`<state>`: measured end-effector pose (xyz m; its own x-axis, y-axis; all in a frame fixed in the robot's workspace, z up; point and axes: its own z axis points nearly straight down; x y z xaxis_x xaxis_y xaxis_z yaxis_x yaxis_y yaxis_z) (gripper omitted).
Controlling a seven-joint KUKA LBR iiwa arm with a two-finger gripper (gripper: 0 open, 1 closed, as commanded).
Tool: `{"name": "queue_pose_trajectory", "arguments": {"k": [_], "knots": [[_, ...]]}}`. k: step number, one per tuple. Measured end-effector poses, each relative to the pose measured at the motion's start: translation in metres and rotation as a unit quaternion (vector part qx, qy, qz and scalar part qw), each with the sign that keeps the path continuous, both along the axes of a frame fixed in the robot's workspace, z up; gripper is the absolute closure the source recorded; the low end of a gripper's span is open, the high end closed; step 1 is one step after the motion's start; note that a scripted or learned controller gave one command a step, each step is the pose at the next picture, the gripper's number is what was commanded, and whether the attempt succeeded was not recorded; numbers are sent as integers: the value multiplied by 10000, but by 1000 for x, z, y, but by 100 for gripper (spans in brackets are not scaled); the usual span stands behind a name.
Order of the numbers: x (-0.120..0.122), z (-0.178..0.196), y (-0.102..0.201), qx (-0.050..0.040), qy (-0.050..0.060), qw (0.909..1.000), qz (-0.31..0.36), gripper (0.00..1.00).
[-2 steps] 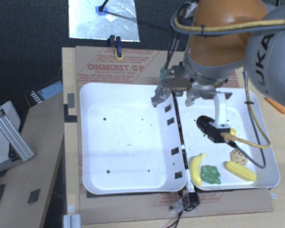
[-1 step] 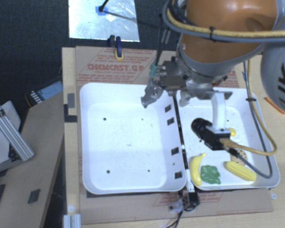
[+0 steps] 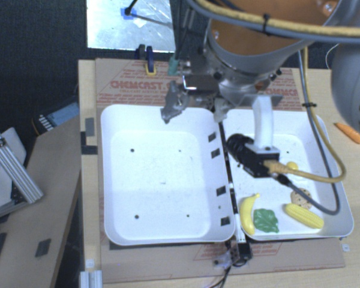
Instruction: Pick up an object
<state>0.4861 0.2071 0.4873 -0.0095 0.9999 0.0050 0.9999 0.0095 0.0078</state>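
- Your pincer (image 3: pixel 195 104) hangs over the far edge of the bins, above the divider; you cannot tell from here whether it is spread or pressed together, and nothing shows in it.
- The nearest pickable things lie toward the near right: the banana (image 3: pixel 248 213) in the right bin (image 3: pixel 324 138), just beside the divider, long axis running far-to-near.
- Touching it, the green toy (image 3: pixel 266 220); further right, the corn (image 3: pixel 303 215).

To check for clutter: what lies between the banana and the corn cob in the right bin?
A green leafy toy lies between banana and corn cob.
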Motion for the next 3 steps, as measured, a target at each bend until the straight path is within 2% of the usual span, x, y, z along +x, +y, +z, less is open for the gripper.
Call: {"name": "queue_pose_trajectory", "arguments": {"k": [1, 2, 3], "knots": [[0, 51, 26, -5, 7, 10000, -11, 0], [1, 59, 25, -10, 20, 10000, -1, 100], [-1, -110, 27, -60, 107, 9999, -44, 100]]}}
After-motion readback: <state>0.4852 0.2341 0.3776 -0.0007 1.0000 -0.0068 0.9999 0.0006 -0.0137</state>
